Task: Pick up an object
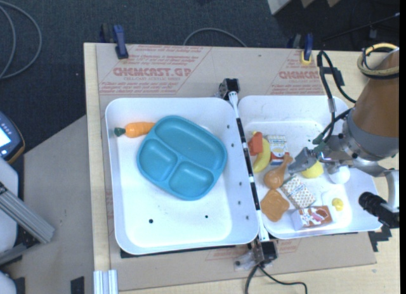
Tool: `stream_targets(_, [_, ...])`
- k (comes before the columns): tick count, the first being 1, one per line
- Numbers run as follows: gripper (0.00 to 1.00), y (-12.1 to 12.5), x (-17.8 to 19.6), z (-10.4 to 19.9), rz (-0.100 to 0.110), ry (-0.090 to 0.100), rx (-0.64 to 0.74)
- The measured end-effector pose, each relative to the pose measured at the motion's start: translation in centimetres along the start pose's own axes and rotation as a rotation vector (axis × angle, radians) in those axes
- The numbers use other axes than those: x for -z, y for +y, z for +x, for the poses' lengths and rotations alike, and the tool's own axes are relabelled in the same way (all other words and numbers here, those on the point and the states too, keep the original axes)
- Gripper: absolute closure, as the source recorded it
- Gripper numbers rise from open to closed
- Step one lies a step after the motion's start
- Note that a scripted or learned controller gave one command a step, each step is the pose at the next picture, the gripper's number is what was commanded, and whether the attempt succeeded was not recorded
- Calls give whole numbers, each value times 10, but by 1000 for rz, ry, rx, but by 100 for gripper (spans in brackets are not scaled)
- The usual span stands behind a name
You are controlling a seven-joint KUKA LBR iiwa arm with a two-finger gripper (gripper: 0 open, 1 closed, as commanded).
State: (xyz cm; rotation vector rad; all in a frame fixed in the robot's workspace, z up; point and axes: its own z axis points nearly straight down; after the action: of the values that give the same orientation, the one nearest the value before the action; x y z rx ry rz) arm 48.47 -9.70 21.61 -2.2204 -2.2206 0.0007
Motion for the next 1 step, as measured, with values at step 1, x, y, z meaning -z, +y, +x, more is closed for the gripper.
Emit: stream_targets(1, [0,18,-113,-60,10,0,-6])
